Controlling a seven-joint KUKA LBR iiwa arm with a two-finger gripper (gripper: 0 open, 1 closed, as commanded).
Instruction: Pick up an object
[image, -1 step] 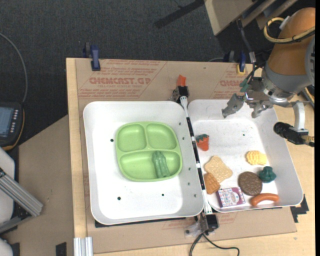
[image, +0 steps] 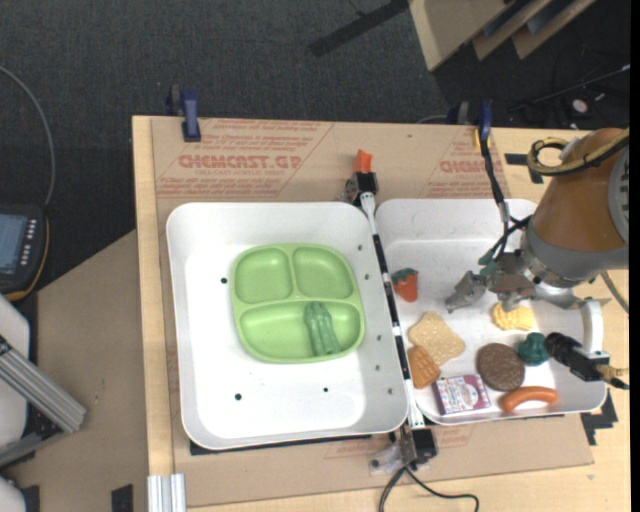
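Note:
In the right bin (image: 440, 222) lie several toy foods: a red and orange piece (image: 405, 285), a slice of toast (image: 436, 335), an orange cracker (image: 422, 367), a pink box (image: 462, 394), a brown patty (image: 501, 366), an orange sausage (image: 528, 399), a yellow piece (image: 514, 317) and a teal piece (image: 533, 348). My gripper (image: 468, 292) hangs low over the middle of this bin, between the red piece and the yellow piece and just above the toast. I see nothing held in it. The grey arm (image: 578, 215) comes in from the right.
The left bin (image: 200, 330) holds a green divided plate (image: 258, 275) with a green ridged item (image: 321, 328) in its lower compartment. A ridge (image: 385, 290) separates the two bins. Clamps (image: 186, 112) sit at the bench's far edge.

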